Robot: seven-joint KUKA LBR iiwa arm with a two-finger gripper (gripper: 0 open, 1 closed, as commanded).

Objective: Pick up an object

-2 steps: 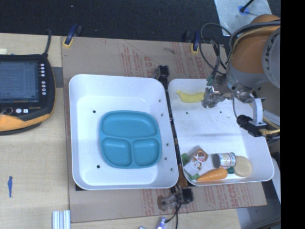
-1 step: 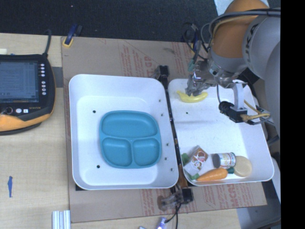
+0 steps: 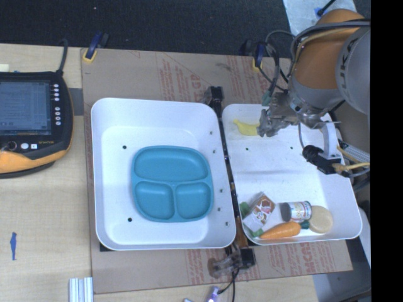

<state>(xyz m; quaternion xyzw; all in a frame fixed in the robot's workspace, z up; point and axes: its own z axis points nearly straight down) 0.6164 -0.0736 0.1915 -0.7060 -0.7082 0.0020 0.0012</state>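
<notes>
My gripper hangs low over the far left part of the right bin, beside a small yellow object lying against the bin's far wall. The yellow piece sits just left of the fingertips, and I cannot tell whether they touch it. At the near end of the same bin lie an orange carrot, a small printed packet, a little jar on its side and a pale round piece. A blue divided plate rests in the left bin.
A teach pendant lies on the bench at the far left. Cables and a black fitting hang off the arm over the right bin's right side. Clamps sit between the bins at the far and near ends.
</notes>
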